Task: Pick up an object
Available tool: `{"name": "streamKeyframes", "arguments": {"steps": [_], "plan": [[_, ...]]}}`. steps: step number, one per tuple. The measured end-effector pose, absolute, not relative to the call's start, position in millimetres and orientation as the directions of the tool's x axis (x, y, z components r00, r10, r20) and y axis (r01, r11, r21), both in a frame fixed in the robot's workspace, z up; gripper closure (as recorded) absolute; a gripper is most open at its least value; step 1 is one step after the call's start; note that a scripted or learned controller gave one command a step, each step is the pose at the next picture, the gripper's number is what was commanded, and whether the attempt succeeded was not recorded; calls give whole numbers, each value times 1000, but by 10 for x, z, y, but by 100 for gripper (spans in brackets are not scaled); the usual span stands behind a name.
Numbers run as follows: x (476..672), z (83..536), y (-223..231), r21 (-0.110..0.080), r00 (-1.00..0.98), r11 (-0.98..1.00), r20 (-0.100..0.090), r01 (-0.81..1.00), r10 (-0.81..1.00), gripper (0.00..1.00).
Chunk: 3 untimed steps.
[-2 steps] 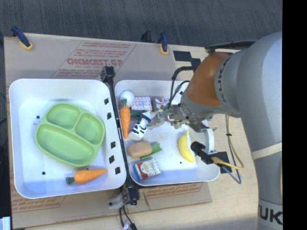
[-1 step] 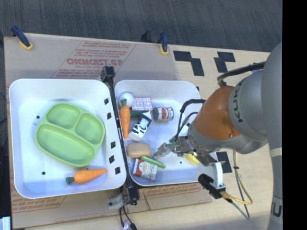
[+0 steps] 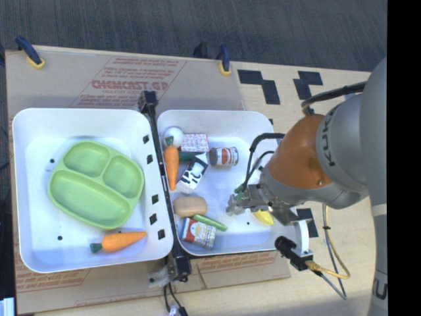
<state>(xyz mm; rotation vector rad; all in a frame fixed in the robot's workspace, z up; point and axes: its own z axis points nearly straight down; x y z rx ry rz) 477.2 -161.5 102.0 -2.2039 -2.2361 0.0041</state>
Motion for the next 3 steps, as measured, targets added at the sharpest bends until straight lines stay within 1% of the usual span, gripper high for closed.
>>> {"name": "streamKeyframes", "arguments": {"steps": [1,2,3], "plan": [[4778,2454,-1901,4,-6,6,-3,1000,1000,100],[4778,2544,-1822,3,-6,6,-1,1000,1000,100],[4764,2306,-2115,-2,-6,6,0,1000,1000,100]]}}
